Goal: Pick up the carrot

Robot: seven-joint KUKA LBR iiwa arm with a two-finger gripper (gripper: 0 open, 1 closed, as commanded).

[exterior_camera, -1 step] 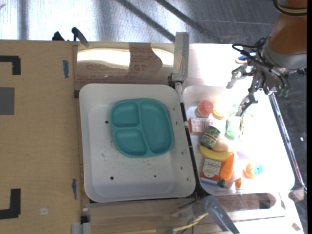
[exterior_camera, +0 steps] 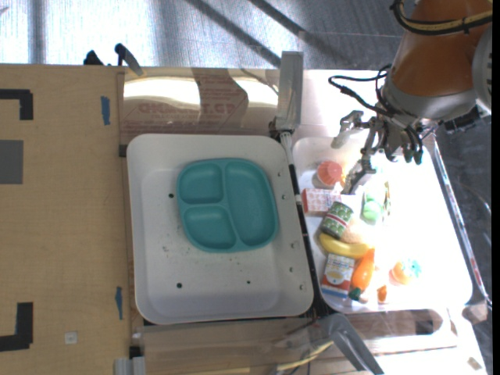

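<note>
The carrot (exterior_camera: pixel 362 269) is orange with a green stem end pointing to the front. It lies near the front of the right bin (exterior_camera: pixel 437 233), just below a yellow banana (exterior_camera: pixel 344 247) and beside a red-and-white packet (exterior_camera: pixel 337 274). My gripper (exterior_camera: pixel 344 166) hangs over the back left part of that bin, well behind the carrot and apart from it. Its two fingers stand spread open with nothing between them; one light finger (exterior_camera: pixel 342 133) points left, and a darker one (exterior_camera: pixel 359 172) reaches down toward a red round item (exterior_camera: pixel 328 172).
Around the carrot lie a green can (exterior_camera: pixel 337 219), a red-white box (exterior_camera: pixel 319 201), a pale green item (exterior_camera: pixel 373 208), an orange-and-cyan toy (exterior_camera: pixel 405 270) and a small orange piece (exterior_camera: pixel 382 293). The left bin (exterior_camera: pixel 156 287) holds a teal divided plate (exterior_camera: pixel 226 204).
</note>
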